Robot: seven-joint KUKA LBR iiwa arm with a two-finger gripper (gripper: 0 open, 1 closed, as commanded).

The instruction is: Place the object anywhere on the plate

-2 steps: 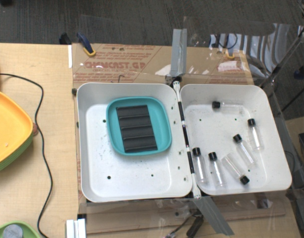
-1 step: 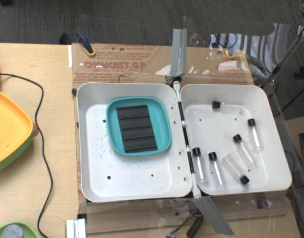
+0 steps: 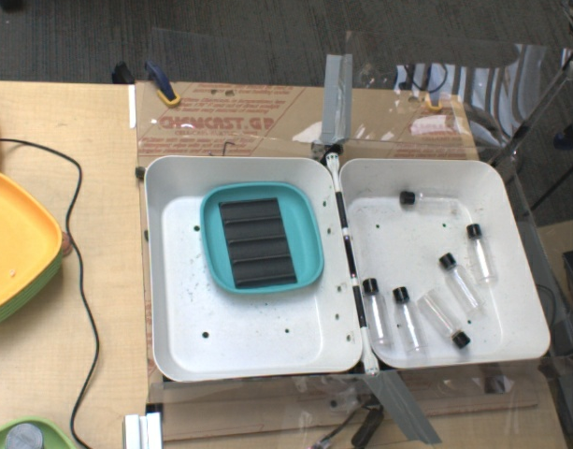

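**Vials wait in the right bin; plate sits apart in the left**

The objects to move are clear vials with black caps, scattered in the right bin (image 3: 510,251). One vial (image 3: 374,311) lies by the bin's left wall, cap toward the far side, long axis running near-to-far. Just beside it a second vial (image 3: 406,318) lies almost parallel, cap also at the far end. A third vial (image 3: 445,319) lies slantwise with its cap toward the near right corner. Two more, a fourth vial (image 3: 460,282) and a fifth vial (image 3: 479,253), lie up the right side with caps at their far ends, tilted slightly. A sixth vial (image 3: 426,198) lies crosswise near the far wall, cap pointing left.

The teal plate (image 3: 309,251) sits in the left bin (image 3: 174,325), well apart from every vial, with the wall between the bins in the way. A dark ribbed insert (image 3: 256,241) covers its middle.

I cannot tell the state of the gripper, nor how the vials lie from it. Judging by the layout, the task is not yet begun: no vial is on the plate. The carry must run leftward over the divider. The vials by the left wall are nearest the plate, though the wall may crowd a grasp.

On the table (image 3: 90,344) to the left lie a yellow dish (image 3: 20,241) and a black cable (image 3: 80,279).
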